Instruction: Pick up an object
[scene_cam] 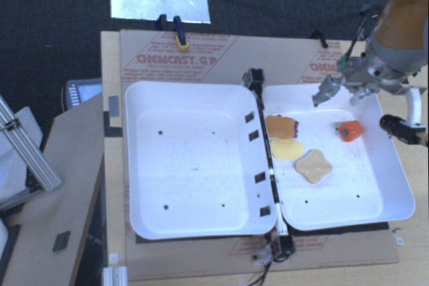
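The gripper (pixel 343 90) is seen hovering at the two o'clock part of the scene, above the far edge of the right bin (pixel 389 201); its fingers (pixel 326 90) are spread apart, and nothing is caught between them; the grey arm (pixel 402 23) with its orange band is carried in from three o'clock. Four items are found in the right bin; a small red-orange object (pixel 349 130) is placed toward three o'clock of the bin, just below the gripper and apart from it; an orange-and-purple piece (pixel 282 126) is set against the bin's nine o'clock wall; a yellow disc (pixel 287 149) is laid just at its six o'clock side, touching or nearly so; a tan, cushion-shaped piece (pixel 313 166) is found beside the disc toward five o'clock. The left bin (pixel 194 157) is seen at nine o'clock of the pair.
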